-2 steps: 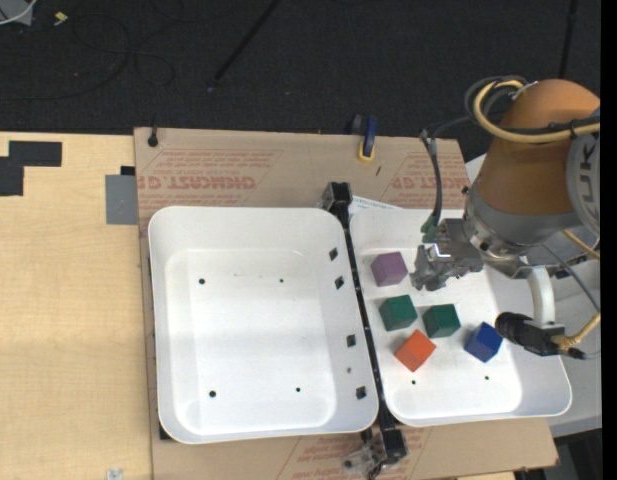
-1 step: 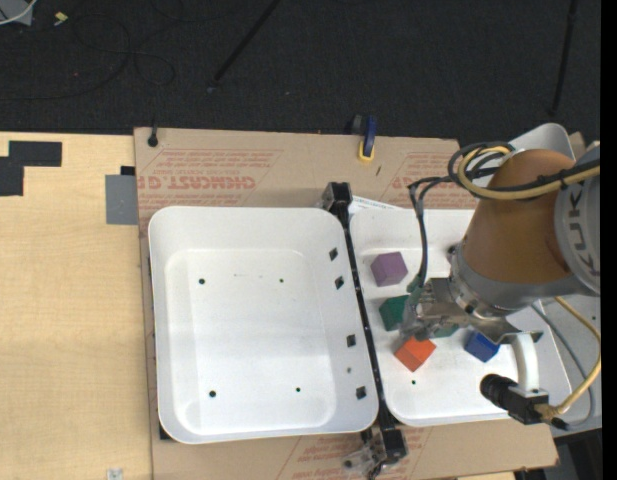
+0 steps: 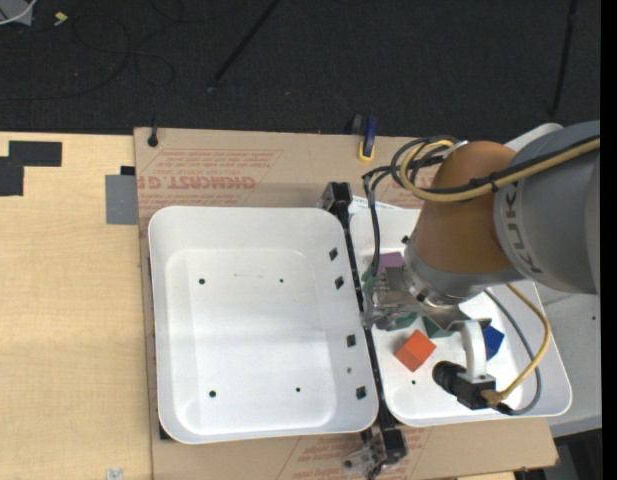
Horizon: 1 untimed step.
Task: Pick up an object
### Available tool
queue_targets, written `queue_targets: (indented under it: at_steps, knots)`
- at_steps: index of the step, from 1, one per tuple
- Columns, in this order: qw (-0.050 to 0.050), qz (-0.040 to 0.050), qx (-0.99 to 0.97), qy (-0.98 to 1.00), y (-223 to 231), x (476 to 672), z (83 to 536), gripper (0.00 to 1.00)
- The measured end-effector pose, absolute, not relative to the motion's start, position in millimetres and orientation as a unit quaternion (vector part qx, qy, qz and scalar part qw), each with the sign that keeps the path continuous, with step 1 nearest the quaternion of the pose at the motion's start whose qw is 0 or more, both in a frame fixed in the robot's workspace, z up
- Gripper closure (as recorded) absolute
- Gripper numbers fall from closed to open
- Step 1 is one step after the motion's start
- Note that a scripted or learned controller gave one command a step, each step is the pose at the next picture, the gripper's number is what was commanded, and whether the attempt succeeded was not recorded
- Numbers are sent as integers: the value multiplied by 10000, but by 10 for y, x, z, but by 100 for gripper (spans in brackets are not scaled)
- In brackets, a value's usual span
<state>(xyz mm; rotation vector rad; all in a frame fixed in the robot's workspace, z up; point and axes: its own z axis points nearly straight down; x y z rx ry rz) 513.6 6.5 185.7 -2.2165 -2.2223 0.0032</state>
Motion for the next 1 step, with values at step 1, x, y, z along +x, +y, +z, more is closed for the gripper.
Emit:
queue_targets:
  at_steps: [1]
  knots:
    - [9,10,-7070,-7073,113,5178,1870,100]
